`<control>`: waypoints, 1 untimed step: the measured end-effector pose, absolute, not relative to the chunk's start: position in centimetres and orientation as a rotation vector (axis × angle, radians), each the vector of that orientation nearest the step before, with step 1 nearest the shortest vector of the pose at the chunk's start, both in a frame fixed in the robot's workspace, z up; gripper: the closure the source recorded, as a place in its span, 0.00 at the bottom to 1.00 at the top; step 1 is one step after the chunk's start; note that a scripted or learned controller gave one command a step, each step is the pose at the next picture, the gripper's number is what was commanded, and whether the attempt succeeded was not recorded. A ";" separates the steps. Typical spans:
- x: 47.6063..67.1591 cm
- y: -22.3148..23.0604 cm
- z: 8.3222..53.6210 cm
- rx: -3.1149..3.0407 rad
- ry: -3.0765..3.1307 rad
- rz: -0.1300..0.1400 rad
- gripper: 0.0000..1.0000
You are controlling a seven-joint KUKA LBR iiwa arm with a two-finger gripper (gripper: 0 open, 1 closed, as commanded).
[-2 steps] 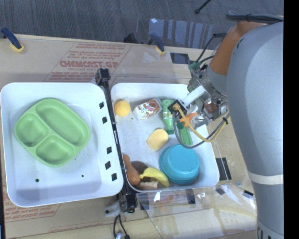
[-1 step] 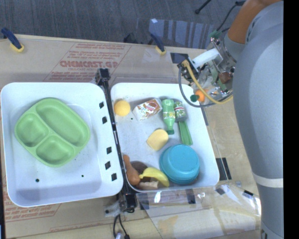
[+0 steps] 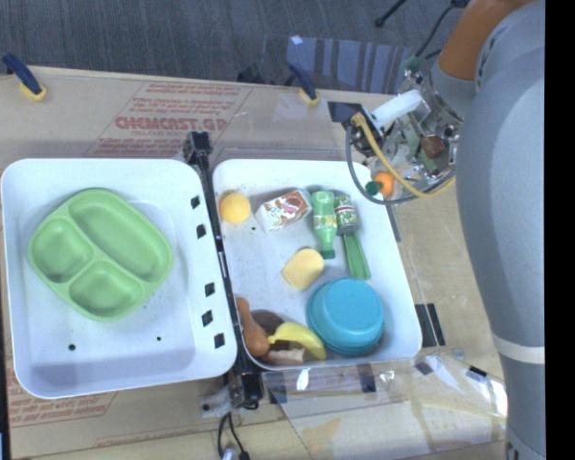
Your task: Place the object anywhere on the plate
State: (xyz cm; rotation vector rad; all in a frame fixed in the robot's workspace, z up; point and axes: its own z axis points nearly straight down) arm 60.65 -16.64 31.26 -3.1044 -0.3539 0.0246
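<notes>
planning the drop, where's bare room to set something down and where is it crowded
Free: the green plate with its three bare compartments, and the left bin floor below it. In the right bin, only a patch between the yellow ball and yellow block. Crowded around the blue bowl and banana.

I see a matt green plastic plate (image 3: 100, 252), glossy white plastic bins (image 3: 38, 372), and a smooth blue plastic bowl (image 3: 346, 316).
</notes>
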 end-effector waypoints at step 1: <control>60.7 -16.3 32.1 -3.093 -0.380 0.037 1.00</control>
